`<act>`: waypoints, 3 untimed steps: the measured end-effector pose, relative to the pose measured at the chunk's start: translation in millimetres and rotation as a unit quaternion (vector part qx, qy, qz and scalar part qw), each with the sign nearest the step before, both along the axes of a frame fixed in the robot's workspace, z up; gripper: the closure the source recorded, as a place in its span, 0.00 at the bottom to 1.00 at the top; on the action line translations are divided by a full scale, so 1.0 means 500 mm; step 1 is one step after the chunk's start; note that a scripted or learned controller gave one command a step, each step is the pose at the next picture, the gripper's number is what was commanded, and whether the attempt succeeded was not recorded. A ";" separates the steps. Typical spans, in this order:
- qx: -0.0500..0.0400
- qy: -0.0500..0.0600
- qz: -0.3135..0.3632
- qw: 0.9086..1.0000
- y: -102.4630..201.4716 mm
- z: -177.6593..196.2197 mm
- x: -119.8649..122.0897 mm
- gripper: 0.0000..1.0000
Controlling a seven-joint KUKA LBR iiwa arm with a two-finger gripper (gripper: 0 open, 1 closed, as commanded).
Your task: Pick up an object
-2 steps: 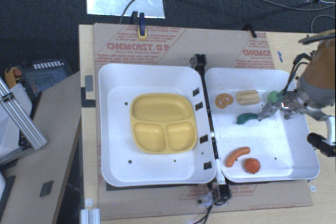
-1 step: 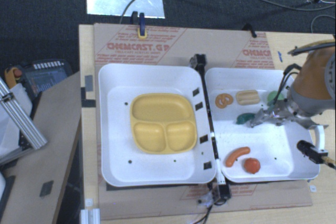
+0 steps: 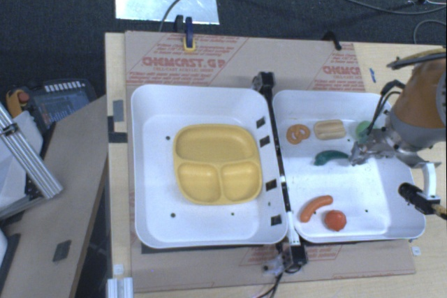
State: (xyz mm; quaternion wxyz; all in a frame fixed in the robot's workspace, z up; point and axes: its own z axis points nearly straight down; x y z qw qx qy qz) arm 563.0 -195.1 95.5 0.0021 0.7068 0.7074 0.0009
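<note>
So the arm point(image 3: 419, 105) comes in from the right side, orange band showing above the wrist, and its gripper point(image 3: 359, 152) is down inside the right bin point(image 3: 401, 220), near the bin's upper right part. Can't tell from this angle how the gripper is set, it's just a small dark grey blob at that size.

Right next to it is a dark green item point(image 3: 330, 158), kind of a curved pepper or pickle shape, lying flat on the bin floor. Its right end sits just beside the gripper tip, maybe touching, honestly too close to call. Nothing looks lifted.

Other stuff in the same bin: a tan bread-roll thing point(image 3: 329, 129) up above the green item, an orange pretzel-looking piece point(image 3: 298, 134) to the left of that, and a bit of light green point(image 3: 363, 128) peeking out just above the gripper, partly hidden by the arm. Lower down, well apart from the gripper, there's an orange sausage point(image 3: 316, 206) and a red tomato-ish ball point(image 3: 335, 220) just beside it.

The left bin point(image 3: 150, 150) holds a yellow divided tray point(image 3: 216, 164) with three compartments, sitting roughly in the middle.
</note>
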 end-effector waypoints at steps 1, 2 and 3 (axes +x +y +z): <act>0.000 -0.001 0.002 1.000 0.015 0.120 0.012 1.00; 0.000 -0.002 0.002 1.000 0.028 0.243 0.009 1.00; 0.000 -0.002 0.003 1.000 0.027 0.351 0.013 1.00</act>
